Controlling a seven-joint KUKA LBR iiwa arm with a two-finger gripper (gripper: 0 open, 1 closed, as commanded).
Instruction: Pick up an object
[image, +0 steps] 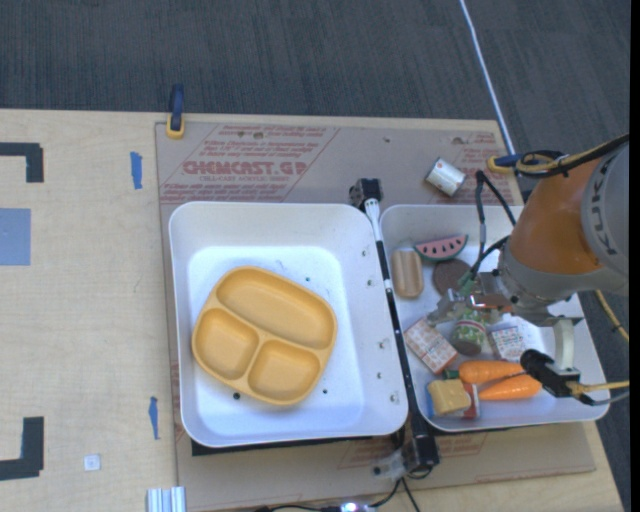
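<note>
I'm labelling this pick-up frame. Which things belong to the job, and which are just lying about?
Job:
hand, over the right bin
watermelon slice
carrot
tan block
cracker box
yellow block

Lying about:
yellow divided plate in the left bin
white block on the board

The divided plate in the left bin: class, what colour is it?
The divided plate is yellow-orange, seen in the camera view.

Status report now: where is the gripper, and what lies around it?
Gripper low in right bin, over clutter. Carrot, watermelon slice lying loose. Yellow divided plate in left bin.
</note>
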